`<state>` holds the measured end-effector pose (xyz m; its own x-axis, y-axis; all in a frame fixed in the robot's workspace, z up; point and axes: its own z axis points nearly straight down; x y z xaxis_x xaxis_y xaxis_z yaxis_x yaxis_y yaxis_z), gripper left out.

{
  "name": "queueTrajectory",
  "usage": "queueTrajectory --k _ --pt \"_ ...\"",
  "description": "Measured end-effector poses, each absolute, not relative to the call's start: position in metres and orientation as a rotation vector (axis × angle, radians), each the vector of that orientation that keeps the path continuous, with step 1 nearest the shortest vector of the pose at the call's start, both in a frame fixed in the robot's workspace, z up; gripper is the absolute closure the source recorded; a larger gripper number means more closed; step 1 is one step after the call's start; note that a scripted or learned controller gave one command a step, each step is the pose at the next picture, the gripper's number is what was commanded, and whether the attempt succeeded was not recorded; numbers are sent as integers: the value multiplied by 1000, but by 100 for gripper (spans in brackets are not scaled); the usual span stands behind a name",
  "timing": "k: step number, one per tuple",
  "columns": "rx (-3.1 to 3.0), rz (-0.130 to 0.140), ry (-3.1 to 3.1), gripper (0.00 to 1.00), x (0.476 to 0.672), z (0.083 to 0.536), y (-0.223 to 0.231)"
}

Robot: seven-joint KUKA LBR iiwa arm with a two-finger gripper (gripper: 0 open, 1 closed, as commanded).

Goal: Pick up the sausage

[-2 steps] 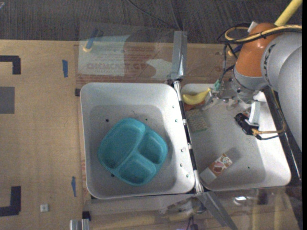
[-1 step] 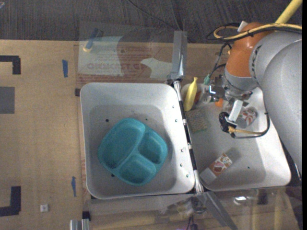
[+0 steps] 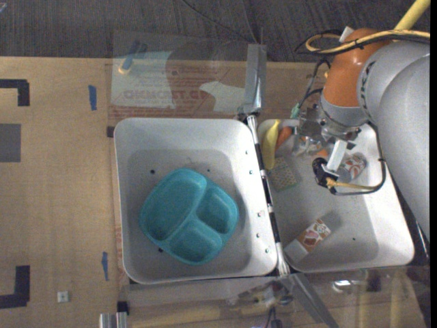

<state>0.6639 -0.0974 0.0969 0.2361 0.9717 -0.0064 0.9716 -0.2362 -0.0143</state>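
Hanging with the gripper [image 3: 305,142] low, just view-right of the banana [image 3: 270,144]; cannot tell whether wide or narrow. Seems to have the sausage [image 3: 284,136], a small orange-brown piece, lying between gripper and banana, against the banana's near side. Cannot read its long axis; calls for a short shift toward the banana.

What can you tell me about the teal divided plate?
The teal divided plate looks like smooth plastic, a rounded rectangle with three compartments: one large, two smaller. It lies flat, open side up, turned at a slant, on the floor of the white bin at the view's left, touching only that floor.
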Motion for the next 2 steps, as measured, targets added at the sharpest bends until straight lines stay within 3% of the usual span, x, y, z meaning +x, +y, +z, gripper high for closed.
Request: queueTrajectory --k 1,2 --pt "-2177 -4 -2271 100 668 186 -42" --pt "-2176 -4 -2271 0 667 186 -42"
